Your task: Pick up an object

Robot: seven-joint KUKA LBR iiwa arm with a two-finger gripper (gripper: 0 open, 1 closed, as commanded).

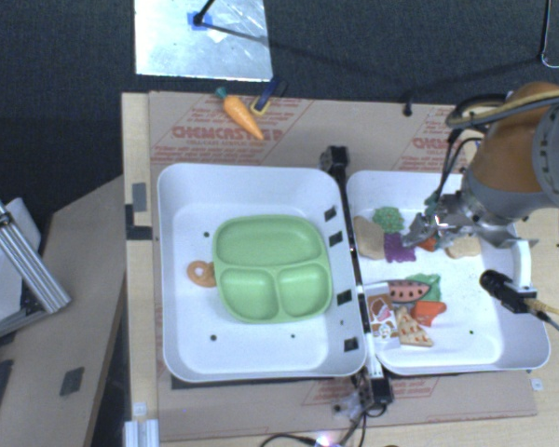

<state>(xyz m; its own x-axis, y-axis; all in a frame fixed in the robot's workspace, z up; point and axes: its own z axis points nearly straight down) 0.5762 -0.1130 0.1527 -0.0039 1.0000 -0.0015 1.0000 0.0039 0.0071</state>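
My gripper [417, 237] hangs low over the back of the right bin [517, 352], reaching in from the right. Its tip is among a cluster of toy foods: a green broccoli [388, 218], a purple grape bunch [397, 248], a beige flat piece [366, 235] and a red-orange piece [431, 244] right beside it. The wrist hides part of a tan piece [464, 248]. Nearer the front lie a watermelon slice [408, 291], a red pepper piece [430, 312] and a waffle [414, 330].
The left bin [182, 343] holds a green divided plate [270, 266] and a small pretzel [202, 274]. A toy carrot [243, 116] lies on the cardboard behind the bins. A black divider [347, 250] separates the bins. A metal sheet [202, 26] sits at the back.
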